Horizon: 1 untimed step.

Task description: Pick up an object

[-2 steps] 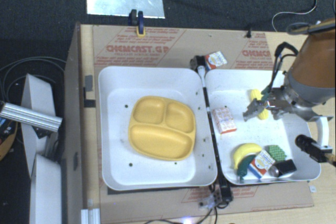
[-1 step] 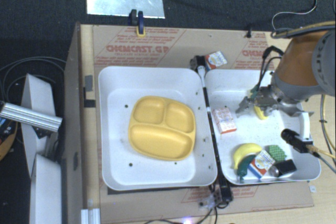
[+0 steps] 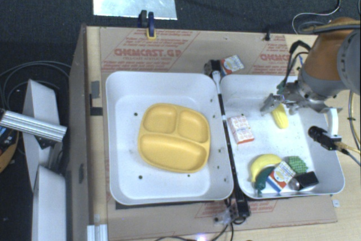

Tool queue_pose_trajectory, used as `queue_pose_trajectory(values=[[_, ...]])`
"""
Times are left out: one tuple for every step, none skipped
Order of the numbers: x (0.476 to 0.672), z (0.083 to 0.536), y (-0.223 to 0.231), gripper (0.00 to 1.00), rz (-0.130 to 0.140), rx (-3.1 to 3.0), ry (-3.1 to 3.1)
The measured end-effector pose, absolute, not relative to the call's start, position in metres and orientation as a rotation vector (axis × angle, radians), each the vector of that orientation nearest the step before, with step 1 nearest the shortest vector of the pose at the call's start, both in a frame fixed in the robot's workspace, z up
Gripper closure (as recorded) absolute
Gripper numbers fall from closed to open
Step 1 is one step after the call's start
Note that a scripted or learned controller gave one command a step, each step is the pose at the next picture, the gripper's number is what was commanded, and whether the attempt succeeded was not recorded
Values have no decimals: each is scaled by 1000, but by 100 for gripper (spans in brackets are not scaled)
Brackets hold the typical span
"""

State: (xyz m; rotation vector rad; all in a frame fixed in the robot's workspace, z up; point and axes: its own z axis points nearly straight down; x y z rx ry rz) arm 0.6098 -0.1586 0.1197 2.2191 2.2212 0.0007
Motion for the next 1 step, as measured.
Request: queue_pose_trajectory(values=[[610,120,-158,0,2,2219,2222]])
